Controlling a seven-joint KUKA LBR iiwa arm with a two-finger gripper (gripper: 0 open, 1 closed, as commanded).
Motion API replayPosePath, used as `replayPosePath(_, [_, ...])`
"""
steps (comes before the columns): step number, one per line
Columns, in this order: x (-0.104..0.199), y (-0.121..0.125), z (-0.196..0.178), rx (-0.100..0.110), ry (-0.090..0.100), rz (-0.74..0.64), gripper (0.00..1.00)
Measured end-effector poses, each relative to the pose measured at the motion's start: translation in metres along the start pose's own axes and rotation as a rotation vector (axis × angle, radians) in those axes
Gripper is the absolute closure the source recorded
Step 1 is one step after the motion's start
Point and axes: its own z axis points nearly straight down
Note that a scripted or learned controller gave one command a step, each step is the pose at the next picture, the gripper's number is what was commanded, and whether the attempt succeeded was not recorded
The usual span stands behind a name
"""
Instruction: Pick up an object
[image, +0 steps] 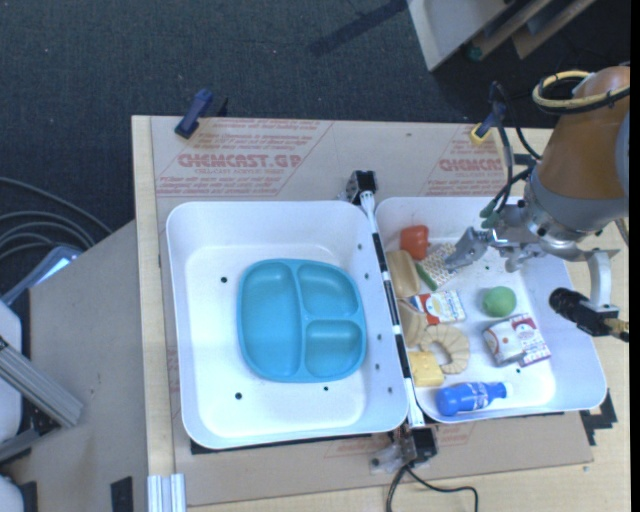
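The pincer (487, 247) hangs at the upper right of the frame over the right bin (580, 385), its fingers spread with nothing between them. Below it lie a green ball (498, 300), a red block (414, 239) and a blue bottle (470, 397); the left bin (200, 240) holds a blue divided plate (300, 320)

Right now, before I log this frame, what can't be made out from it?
- Gripper, camera view: small and blurred over the right bin; the state of its jaws, and whether they touch anything, cannot be told.
- Arm: cut off by the right edge.
- Carton: print too small to read.
- Flat items along the right bin's left wall, beside the red block: overlapping, so their outlines blur together.
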Motion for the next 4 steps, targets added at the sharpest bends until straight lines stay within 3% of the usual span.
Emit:
replayPosePath(1, [0.001,0.049,0.102,-0.004,-0.002,0.001,0.0])
replayPosePath(2, [0.016,0.083,0.112,0.0,-0.001,-0.001,0.0])
replayPosePath(3, [0.017,0.084,0.101,-0.002,-0.002,-0.001,1.0])
replayPosePath(4, [0.096,0.096,-0.036,-0.006,0.0,-0.002,1.0])
